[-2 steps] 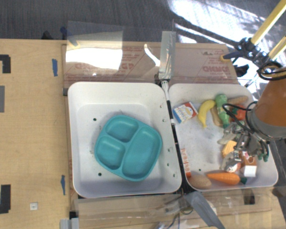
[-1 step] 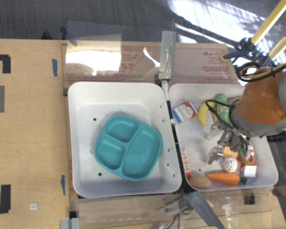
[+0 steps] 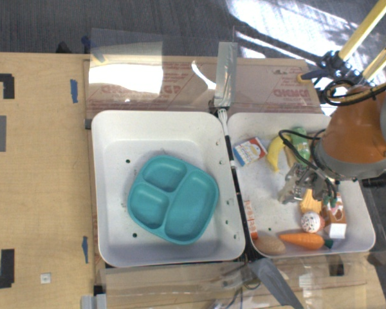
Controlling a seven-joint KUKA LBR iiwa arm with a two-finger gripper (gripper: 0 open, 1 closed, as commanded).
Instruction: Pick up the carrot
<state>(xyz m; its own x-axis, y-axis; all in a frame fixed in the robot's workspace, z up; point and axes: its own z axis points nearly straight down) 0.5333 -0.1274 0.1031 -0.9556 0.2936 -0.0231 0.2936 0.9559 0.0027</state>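
1. Carrot (image 3: pixel 302 240) lies flat along the near wall of the right bin (image 3: pixel 367 237), orange body pointing left, green stub at its right end. Nothing grips it.
2. Judged from its look: a small toy vegetable, probably light and stiff, with a smooth tapered skin that could slide out of a pinch. The thick middle, fingers closing across the short axis, seems the best hold; the thin tip offers little.
3. Crowding matters. A brown potato-like lump (image 3: pixel 268 243) sits just beside the tip on the left. A speckled white egg (image 3: pixel 311 222) rests just behind the carrot, and a small white block (image 3: pixel 337 231) sits near the green end. The bin wall runs close along the near side, so finger room there looks tight.
4. Gripper (image 3: pixel 296 188) hangs further back over the middle of the right bin, apart from the carrot. Whether it is spread or closed, I cannot tell; the metal parts blur together.
5. Behind it: a yellow banana (image 3: pixel 275 152), a small red-and-white carton (image 3: pixel 248 151), and something green (image 3: pixel 298 136) partly hidden by the arm (image 3: pixel 354 137).
6. Left bin (image 3: pixel 109 172) holds a teal divided plate (image 3: pixel 174 199), well apart from the work.
7. Farthest: a clear plastic screen (image 3: pixel 161 82) stands behind both bins.
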